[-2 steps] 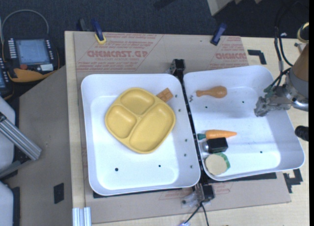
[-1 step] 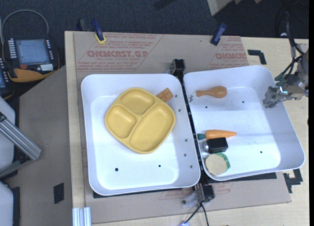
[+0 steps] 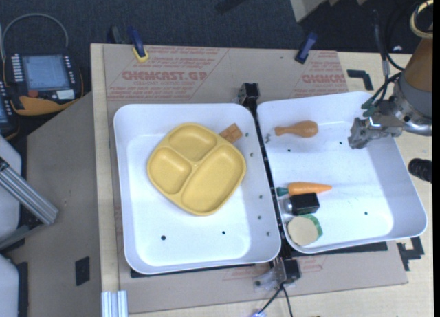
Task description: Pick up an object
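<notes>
Lying well left of the gripper (image 3: 360, 137): a drumstick (image 3: 297, 129).

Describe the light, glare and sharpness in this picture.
Camera view: light is even and soft, with faint shadows beside the yellow plate and carrot; the white bins look bright but keep detail, with no strong glare; focus is fair overall, though the claw is small and slightly blurred, and the top right corner is washed out.
</notes>
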You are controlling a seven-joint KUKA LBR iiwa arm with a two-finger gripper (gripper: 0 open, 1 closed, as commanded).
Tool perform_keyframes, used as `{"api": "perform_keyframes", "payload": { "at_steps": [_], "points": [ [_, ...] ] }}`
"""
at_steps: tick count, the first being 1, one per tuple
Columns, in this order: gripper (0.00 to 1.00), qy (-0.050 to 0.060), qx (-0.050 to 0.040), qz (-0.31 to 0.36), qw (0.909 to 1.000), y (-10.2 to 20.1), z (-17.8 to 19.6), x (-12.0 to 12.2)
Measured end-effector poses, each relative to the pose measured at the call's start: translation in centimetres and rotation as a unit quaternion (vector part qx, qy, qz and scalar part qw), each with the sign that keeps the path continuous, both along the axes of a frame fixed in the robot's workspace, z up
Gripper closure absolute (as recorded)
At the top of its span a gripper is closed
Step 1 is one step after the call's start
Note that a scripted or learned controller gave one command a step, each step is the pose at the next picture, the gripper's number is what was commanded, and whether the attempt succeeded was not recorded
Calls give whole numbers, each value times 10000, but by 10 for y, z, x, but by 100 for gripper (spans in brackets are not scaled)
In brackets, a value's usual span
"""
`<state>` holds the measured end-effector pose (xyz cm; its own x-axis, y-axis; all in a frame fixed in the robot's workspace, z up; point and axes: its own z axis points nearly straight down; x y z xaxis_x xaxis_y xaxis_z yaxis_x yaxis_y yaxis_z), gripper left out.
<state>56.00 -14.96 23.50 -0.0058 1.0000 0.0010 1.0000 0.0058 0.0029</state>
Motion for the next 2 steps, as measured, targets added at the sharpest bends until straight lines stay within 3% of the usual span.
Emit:
{"api": "perform_keyframes", "payload": {
  "at_steps": [2],
  "points": [
    [100,25,3,-24,10000,111,11,-4]
  ]
}}
